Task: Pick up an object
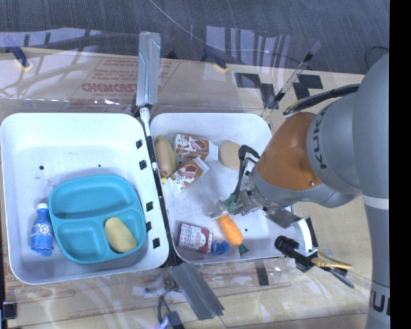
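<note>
one arm reaches in from the right over the right bin [212, 120], and its gripper [231, 205] hangs low near the bin's middle, just above and left of the carrot [229, 231]. the carrot lies on the bin floor, its long axis running from upper left to lower right, green end toward the near wall, apparently just touching or just under the gripper tip. how far the gripper is open cannot be told from this slant, and nothing can be seen gripped in it. a red packet [194, 237] lies just left of the carrot. judging by closeness, the carrot is the likely target; a short move down and right would centre on it.
</note>
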